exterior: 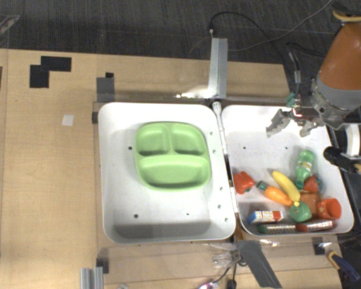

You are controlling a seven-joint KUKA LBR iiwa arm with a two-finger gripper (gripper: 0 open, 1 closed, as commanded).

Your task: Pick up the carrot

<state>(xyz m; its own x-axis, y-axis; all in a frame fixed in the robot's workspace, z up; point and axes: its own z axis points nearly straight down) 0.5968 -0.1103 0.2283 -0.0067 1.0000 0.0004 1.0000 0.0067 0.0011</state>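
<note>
The arm is cut off at the right edge — its gripper (292, 124) hangs spread, holding nothing, over the right bin (253, 131) (white, on a wooden bench (42, 179)). The carrot (275, 193) lies among crowded toys near the banana (286, 185).

The fingers (290, 124) hang spread above the right bin (253, 131), well apart from the carrot (275, 193).

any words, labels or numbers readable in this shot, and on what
None can be read.
small box in the right bin: red, white and blue print, too blurred to read.
green bottle: label too small to read.
dark bar by the front wall: no legible marking.
</note>
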